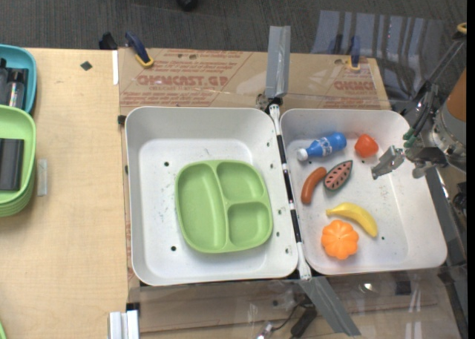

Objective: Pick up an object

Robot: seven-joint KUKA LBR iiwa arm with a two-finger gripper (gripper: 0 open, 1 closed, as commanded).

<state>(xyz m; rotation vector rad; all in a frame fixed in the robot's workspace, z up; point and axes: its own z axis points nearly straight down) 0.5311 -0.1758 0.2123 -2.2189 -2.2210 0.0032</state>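
The right bin (pixel 415 245) holds several toy foods. A blue bottle (pixel 323 146) lies at the back, with a small red-orange fruit (pixel 366 145) to its right. A watermelon slice (pixel 338 174) and a red-brown sausage (pixel 312 185) lie in the middle. A yellow banana (pixel 353 216) and an orange pumpkin (pixel 340 240) are at the front. My gripper (pixel 402 165) hangs over the bin's right side, to the right of the watermelon slice and below the red-orange fruit. It is open, with nothing between its fingers.
The left bin (pixel 148 182) holds a green divided plate (pixel 225 205). Cardboard (pixel 193 78) lies behind both bins. Green and blue trays (pixel 15 145) are stacked at the bench's far left edge. A metal post (pixel 277 63) stands behind the seam between the bins.
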